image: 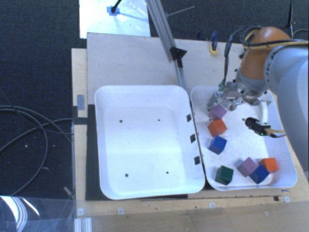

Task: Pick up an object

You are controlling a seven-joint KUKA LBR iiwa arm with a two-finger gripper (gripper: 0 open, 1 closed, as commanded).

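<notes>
- You've got the arm (282, 62) reaching in from the right, wrist low over the far end of the right bin (285, 180).
- Gripper (227, 99) sits right at the purple block (217, 112), far-left part of that bin. Can't tell if the claw is released or clenched, and can't tell if it's touching the block.
- Just nearer than the purple block: orange block (217, 127), then blue block (217, 144), lined up along the bin's left side.
- Near edge of the right bin: green block (224, 174) at left, then a cluster to its right — second purple block (247, 166), second blue block (259, 174), second orange block (269, 165), packed close.
- Left bin (145, 93) sits beside the right one, rims meeting in the middle.
- Small black-and-yellow part (256, 126) hangs off the wrist, over the bin's right side.
</notes>
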